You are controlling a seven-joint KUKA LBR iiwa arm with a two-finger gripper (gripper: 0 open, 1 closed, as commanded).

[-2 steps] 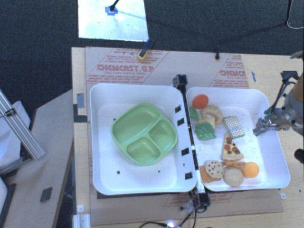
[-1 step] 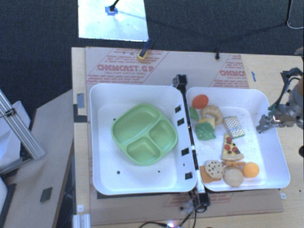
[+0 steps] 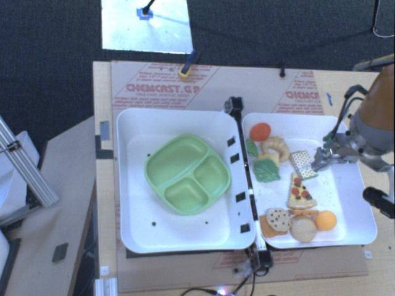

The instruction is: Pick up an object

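The right bin [image 3: 352,190] holds toy food: a red tomato [image 3: 260,131], a tan croissant [image 3: 275,145], a green leafy piece [image 3: 266,170], a checkered cracker [image 3: 302,163], a pizza slice [image 3: 300,193], a cookie [image 3: 279,219], a round bun [image 3: 303,229] and an orange ball [image 3: 326,220]. My gripper [image 3: 322,158] hangs low over the right bin, its tip right beside the cracker's right edge. The arm comes in from the right.
The left bin [image 3: 133,227] carries a green sectioned plate [image 3: 187,174]. A black divider [image 3: 242,171] runs between the bins. A silver sheet [image 3: 146,17] lies on the floor behind the bench.
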